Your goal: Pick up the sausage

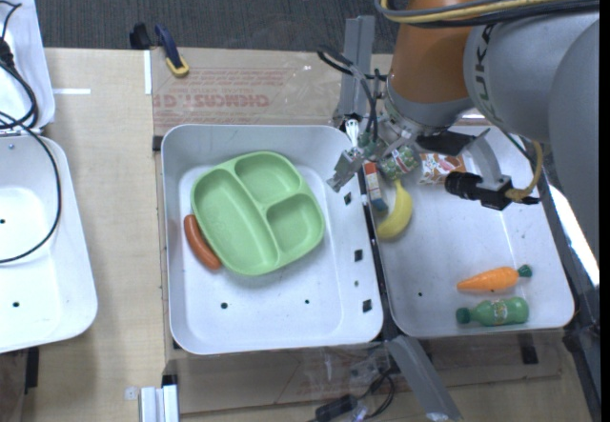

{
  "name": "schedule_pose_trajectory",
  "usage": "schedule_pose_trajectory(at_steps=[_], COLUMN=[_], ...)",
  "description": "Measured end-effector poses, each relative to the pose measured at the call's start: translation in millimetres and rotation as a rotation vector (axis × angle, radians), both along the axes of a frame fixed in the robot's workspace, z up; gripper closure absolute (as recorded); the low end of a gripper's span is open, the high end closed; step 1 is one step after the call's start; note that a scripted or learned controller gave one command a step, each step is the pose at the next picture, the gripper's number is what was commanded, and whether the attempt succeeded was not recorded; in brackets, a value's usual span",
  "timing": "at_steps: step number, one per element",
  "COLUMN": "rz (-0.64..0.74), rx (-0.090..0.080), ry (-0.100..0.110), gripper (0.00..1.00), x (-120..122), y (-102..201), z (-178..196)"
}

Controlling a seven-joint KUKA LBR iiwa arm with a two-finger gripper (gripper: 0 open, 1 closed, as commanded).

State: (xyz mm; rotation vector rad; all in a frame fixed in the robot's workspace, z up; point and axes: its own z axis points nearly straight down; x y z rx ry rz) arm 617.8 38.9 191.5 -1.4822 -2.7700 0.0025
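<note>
The sausage [202, 242], orange-brown, lies in the left bin [267, 320], tucked against the left edge of the green divided plate [257, 211]. My gripper [358, 178] hangs over the rim between the two bins, to the right of the plate and well away from the sausage. Its two fingers [342, 172] stand spread apart with nothing between them. The arm's orange band and grey body cover the upper part of the right bin.
In the right bin [477, 249] a banana [396, 211] lies just below the gripper, with a colourful packet [437, 167] beside the wrist. A carrot [490, 281] and a green bottle [494, 312] lie near its front right corner.
</note>
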Motion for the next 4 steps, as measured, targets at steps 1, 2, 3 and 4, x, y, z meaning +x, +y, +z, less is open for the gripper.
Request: schedule_pose_trajectory(at_steps=[1,2,3,4], rz=[-0.071,-0.358,-0.37,-0.821], rx=[-0.001,0.002,-0.01,-0.004], ry=[0.003,-0.006,-0.01,0.001], gripper=[0.0,0.0,1.0,1.0], x=[-82.8,-83.2,-80.7,-95.5], y=[106.3,163.5,153.4,136.1], z=[-49.5,-96.1,-88.0,-30.2])
